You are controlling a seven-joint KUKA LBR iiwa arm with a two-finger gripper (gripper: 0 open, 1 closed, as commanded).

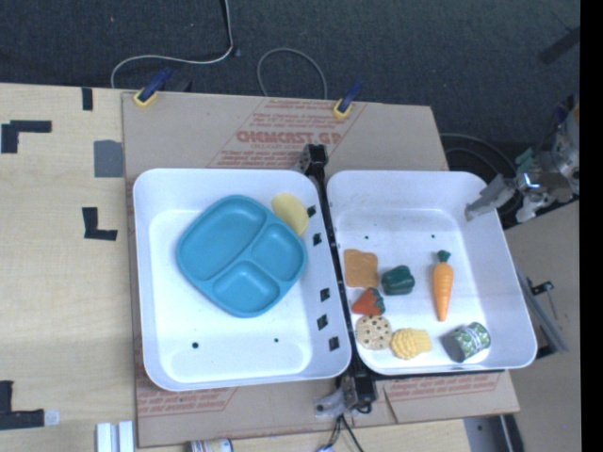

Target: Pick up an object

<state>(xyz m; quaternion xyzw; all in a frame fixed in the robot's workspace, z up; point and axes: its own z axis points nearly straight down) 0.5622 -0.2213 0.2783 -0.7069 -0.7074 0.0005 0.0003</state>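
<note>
Here we see the can [466, 341], corn [410, 344] and cookie [373, 330] nearest in the right bin [426, 196], the carrot [442, 287] beyond; the gripper [513, 188] hangs by the bin's right rim, grip indiscernible.

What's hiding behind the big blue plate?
A yellow toy peeks out past the blue plate at its upper right edge, in the left bin. Whether the plate covers any of it is unclear.

Robot hardware at the frame's right edge

The pincer [492, 201] shows pale grey, angular metal parts, with darker fittings behind.
</note>
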